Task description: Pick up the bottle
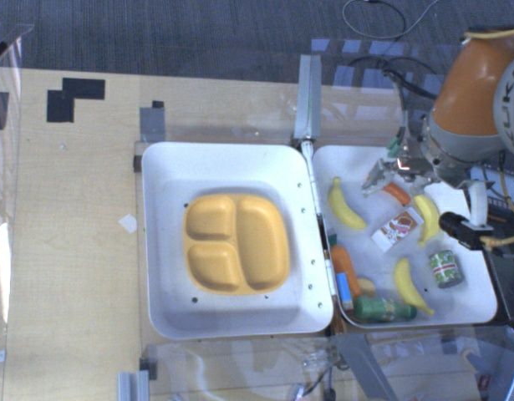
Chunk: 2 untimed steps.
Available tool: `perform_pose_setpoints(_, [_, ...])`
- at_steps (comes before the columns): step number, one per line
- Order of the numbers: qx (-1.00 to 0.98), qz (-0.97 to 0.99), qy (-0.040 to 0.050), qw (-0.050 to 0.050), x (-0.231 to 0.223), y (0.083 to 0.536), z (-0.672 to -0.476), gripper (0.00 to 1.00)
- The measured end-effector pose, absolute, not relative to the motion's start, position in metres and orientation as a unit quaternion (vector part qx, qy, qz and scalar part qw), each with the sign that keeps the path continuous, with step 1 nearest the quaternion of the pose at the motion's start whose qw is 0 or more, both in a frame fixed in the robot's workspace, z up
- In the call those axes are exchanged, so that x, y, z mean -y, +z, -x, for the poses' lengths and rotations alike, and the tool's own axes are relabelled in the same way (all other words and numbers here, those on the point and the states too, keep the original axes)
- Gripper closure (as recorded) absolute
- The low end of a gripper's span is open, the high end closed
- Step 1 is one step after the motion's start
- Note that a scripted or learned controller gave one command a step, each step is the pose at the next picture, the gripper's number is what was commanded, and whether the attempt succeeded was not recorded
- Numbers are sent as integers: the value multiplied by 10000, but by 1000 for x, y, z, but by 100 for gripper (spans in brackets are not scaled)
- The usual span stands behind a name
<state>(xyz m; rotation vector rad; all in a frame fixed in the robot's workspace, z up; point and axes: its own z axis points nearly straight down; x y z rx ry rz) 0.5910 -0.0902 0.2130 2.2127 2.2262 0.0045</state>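
Note:
A green bottle (382, 309) lies on its side along the near wall of the right bin (482, 307), its cap end pointing right toward a banana. My gripper (379, 179) hangs over the far part of that bin, well away from the bottle. It is open, and nothing sits between its fingers. A small orange object (396, 194) lies just to its right.
The right bin also holds three bananas (345, 207) (425, 217) (407, 284), a snack packet (396, 228), a green can (445, 268) and an orange item with a blue label (343, 272) by the left wall. The left bin (156, 249) holds a yellow divided plate (237, 242).

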Motion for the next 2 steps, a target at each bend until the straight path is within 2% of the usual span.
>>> perform_pose_setpoints(1, [-7093, -7049, 15, 14, 90, 213, -591, 0])
perform_pose_setpoints(2, [-7017, -7125, 14, 9, 49, 185, -610, 0])
